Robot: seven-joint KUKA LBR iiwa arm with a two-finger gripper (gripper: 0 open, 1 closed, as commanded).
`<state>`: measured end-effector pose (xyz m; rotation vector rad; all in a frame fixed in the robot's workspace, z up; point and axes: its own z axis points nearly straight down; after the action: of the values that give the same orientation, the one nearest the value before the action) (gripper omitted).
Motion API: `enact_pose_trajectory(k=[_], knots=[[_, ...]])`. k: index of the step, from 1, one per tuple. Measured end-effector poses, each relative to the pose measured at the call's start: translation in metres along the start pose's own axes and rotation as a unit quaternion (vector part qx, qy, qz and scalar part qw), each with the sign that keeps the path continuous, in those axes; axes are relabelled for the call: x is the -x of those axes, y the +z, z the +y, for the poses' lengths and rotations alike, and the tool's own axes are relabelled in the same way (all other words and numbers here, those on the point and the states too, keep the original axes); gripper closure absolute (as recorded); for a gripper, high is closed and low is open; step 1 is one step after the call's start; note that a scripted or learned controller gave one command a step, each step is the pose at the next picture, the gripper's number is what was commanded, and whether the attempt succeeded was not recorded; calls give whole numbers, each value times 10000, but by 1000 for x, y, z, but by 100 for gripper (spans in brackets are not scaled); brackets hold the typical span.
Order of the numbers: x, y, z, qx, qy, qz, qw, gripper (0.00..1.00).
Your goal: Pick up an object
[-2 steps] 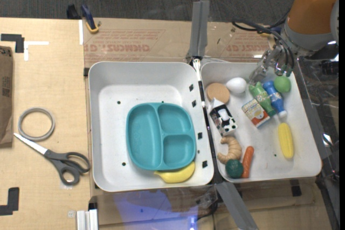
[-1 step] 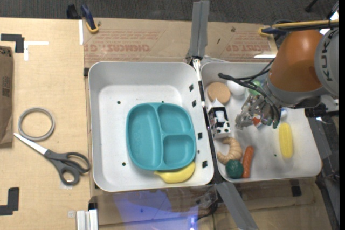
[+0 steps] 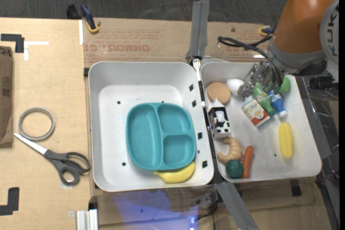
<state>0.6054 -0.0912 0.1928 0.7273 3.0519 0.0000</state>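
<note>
Candidate items, right bin (image 3: 310,167): a loose cluster at the back, under the arm, comprising a small carton with an orange-and-white label (image 3: 254,111), a green bottle-like piece (image 3: 261,95), a blue piece (image 3: 278,105) and a white egg-shaped item (image 3: 235,85), all lying close together or touching. The gripper (image 3: 257,79) sits low over this cluster, just above the green piece and the carton; whether its claw stands apart or together cannot be told, since dark metal and clutter blur into one another there, and nothing is seen held. Its position suggests the program is targeting the densest heap, where a blind close has the best odds. Same bin, further out: a tan round bun (image 3: 218,91) by the dividing wall, a black-and-white cow-patterned toy (image 3: 220,123) below it, a croissant (image 3: 232,149), a green vegetable (image 3: 234,168), an orange carrot (image 3: 247,160) and a yellow corn cob (image 3: 285,140) lying apart near the right wall. Left bin (image 3: 102,116): a teal divided plate (image 3: 160,135) lying flat, with a banana (image 3: 177,174) partly tucked under its near edge. Bench, left: scissors (image 3: 56,158) and a tape roll (image 3: 36,123).
</note>
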Motion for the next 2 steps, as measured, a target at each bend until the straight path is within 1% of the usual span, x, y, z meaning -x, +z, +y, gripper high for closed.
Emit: enact_pose_trajectory(k=[1,2], knots=[[23,-62,-51,-4,336,-3,9994,100],[-30,65,-66,-7,291,27,9996,100]])
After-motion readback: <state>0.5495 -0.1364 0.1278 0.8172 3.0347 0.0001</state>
